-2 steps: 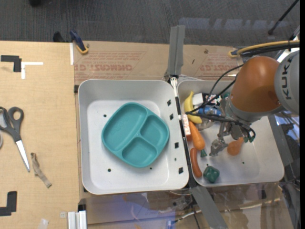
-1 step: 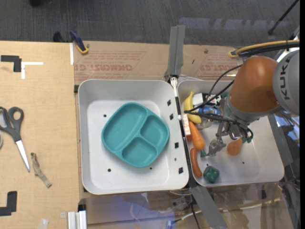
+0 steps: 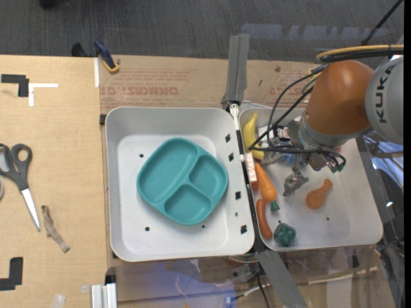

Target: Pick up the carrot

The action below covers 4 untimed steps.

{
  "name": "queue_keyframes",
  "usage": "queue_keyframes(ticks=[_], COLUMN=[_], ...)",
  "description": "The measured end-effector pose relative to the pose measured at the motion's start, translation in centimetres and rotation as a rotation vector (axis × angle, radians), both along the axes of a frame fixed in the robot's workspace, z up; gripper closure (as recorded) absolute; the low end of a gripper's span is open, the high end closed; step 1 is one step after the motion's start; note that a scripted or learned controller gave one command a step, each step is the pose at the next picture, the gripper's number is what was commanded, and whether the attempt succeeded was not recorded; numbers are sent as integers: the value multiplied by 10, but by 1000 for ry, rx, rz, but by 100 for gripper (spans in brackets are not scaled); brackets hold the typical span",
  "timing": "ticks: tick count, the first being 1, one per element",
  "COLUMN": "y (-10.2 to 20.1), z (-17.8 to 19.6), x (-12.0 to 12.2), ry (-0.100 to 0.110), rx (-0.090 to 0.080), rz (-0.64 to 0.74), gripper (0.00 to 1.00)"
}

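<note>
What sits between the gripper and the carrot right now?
Nothing visible. The gripper hangs over bare bin floor, with the carrot just to its left by the bin's left wall. The banana and sausage lie off that line.

An orange carrot (image 3: 264,183) with a green stem end lies flat in the right bin (image 3: 350,226), along its left wall.

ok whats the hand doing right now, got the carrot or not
hand: over the right bin, beside the carrot, nothing visibly held; open or closed cannot be told.
</note>
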<state>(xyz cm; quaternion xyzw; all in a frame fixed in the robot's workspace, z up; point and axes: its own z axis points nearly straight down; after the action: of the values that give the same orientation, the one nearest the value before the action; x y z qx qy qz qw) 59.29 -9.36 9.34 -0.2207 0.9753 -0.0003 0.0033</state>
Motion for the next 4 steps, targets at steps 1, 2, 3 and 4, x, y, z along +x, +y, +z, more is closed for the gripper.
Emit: queue_keyframes(ticks=[1,2,3,4], y=[-1,-2,-84,-25], z=[-1,-1,-1,-2], x=[-36,-104,-114,-106], ry=[4,2,2,5], rx=[-1,-3,0,1], rz=[206,536,37,80], gripper=[0,0,0,0])
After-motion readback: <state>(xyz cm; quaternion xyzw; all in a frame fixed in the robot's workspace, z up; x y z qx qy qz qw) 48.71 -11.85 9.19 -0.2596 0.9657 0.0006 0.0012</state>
